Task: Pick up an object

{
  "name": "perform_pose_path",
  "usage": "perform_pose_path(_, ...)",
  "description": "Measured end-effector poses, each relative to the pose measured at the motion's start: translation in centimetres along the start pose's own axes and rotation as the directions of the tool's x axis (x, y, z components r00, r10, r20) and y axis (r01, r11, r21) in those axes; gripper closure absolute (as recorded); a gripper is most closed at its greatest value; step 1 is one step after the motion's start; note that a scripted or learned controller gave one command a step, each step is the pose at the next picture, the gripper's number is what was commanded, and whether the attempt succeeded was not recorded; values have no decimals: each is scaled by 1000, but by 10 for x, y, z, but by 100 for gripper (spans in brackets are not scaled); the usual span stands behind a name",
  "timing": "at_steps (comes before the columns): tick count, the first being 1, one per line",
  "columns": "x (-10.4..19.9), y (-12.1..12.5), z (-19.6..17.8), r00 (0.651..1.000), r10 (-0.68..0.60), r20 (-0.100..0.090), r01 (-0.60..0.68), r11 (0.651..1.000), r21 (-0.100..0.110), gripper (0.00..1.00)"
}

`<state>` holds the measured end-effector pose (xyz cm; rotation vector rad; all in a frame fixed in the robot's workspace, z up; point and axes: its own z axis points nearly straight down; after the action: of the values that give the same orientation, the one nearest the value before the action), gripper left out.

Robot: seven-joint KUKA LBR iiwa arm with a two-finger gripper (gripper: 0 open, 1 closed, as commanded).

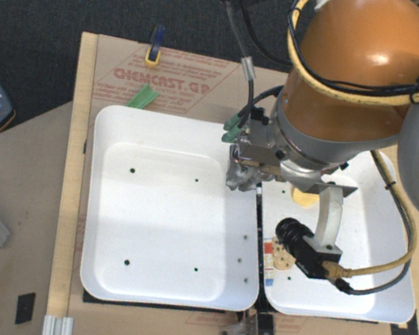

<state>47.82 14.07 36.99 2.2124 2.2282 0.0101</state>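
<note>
My gripper (pixel 243 175) hangs low over the seam between the two white bins, at the top right corner of the left bin (pixel 106 209). The big orange and grey wrist hides most of it. In the right bin (pixel 378 305) a yellow object (pixel 305 197) peeks out from under the wrist, just right of the gripper. A small tan and red object (pixel 281 255) lies near that bin's left wall, below the gripper, with a tiny blue bit (pixel 268 280) beside it.
A black cylindrical part (pixel 303 250) with a tan cable hangs from the arm over the right bin. A green strip (pixel 142 96) and a blue clamp (pixel 156 45) sit on the cardboard behind the left bin. Grey cables arch above the wrist.
</note>
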Motion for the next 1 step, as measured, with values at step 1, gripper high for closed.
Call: perform_pose_path(1, -60, -1, 66, 1000, 14, 6, -14, 1000, 15, 100)
